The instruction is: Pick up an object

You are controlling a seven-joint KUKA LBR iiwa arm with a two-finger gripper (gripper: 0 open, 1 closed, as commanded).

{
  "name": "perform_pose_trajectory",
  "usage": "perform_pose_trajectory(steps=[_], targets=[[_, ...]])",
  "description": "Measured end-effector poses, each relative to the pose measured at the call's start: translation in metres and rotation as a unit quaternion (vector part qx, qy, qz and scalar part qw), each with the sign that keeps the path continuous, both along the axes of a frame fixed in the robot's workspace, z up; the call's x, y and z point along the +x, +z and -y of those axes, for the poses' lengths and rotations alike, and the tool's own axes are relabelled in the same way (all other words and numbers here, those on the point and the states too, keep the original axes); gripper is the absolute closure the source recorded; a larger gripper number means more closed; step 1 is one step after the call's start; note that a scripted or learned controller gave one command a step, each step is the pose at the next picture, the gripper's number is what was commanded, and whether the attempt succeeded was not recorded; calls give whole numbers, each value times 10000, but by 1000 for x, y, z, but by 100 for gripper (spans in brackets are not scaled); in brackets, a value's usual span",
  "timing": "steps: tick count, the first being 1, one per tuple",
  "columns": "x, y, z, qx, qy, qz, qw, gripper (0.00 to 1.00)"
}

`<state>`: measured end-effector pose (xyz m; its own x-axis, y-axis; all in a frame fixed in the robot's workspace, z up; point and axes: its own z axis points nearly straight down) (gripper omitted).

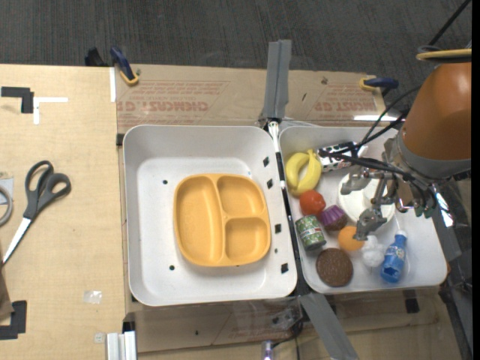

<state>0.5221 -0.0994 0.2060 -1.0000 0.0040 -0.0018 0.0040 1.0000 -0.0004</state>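
- Camera view: gripper (369, 223) hanging low in the right bin (420, 276), at about three o'clock of the frame, tips just above the orange ball (347, 238).
- Jaws seemingly a little apart with nothing between them; too blurred for certainty.
- Orange ball lying near mid-bin, touching the purple piece (333, 217) at its eleven o'clock, brown disc (334, 267) at seven.
- Probably light, hard plastic, round and slippery; best pinched across the widest part.
- Smooth white bin floor, crowded: banana (303, 169) at twelve o'clock, blue bottle (393, 257) at four.
- Left bin (142, 223) bearing a yellow divided tray (223, 220).
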Motion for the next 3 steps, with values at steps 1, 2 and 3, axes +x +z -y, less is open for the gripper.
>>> perform_pose_trajectory(steps=[1,2,3], targets=[[-15,-113,84,-1,-54,6,10000,0],[-31,-114,30,5,-1038,-7,9946,0],[10,-113,-5,0,-958,13,9954,0]])
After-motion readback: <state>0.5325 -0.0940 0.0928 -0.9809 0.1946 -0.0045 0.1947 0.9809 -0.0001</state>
